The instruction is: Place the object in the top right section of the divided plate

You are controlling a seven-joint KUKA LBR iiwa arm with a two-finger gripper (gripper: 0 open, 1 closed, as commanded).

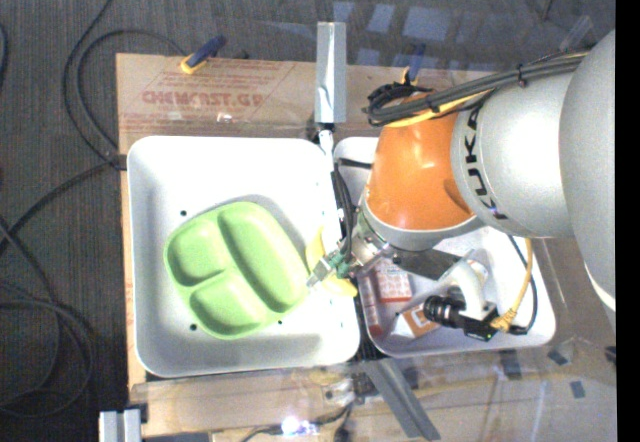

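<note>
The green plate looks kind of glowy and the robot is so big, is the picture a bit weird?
In the camera view the green plate is very bright, so its ridges look washed out; the white bin glares too, with soft shadows along its walls. The arm looms large because it is near the lens, and its grey shell is slightly blurred. A small light glints at the bottom edge.

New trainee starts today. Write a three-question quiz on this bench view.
1. True or false: the green plate lies in the right bin.
2. Which colour is the band on the arm? A blue, B orange, C red.
3. Fill in: the plate has ___ sections.

Key: 1 false, it lies in the left bin. 2 B. 3 three.
</note>
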